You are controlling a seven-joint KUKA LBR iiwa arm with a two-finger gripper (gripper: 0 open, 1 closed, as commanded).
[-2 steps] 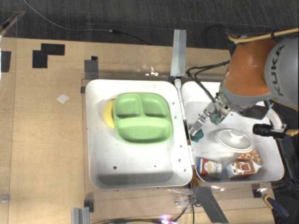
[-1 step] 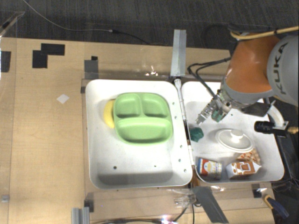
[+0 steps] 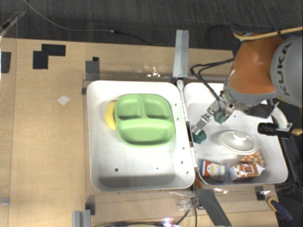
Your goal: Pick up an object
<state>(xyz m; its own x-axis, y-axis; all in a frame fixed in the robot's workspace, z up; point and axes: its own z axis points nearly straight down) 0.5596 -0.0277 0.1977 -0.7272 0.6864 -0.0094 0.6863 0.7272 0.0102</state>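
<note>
Bench (image 3: 42,141): pale wood top, with black tape marks near its far left corner and a small grey scrap lying on the bare wood
Floor: dark carpet beyond the bench, a thin cable trailing across it
Left bin (image 3: 102,174): white and shallow, holding a green tray (image 3: 144,118) with three compartments; a yellow thing (image 3: 110,115) peeks out from under the tray's left edge
Right bin (image 3: 277,167): white, set just beside the left one along a shared divider
Arm (image 3: 258,67): grey with an orange band, reaching in from the right over the right bin
Gripper (image 3: 198,126): low over the right bin's left side, near the divider; I cannot tell whether it is released or clenched
Teal object (image 3: 200,136): small, in the right bin by the divider, just below the gripper tip
White lid (image 3: 238,141): round with a knob, mid right bin
Can (image 3: 212,170): lying at the right bin's near edge
Carton (image 3: 247,169): brown and white, just beside the can
</note>
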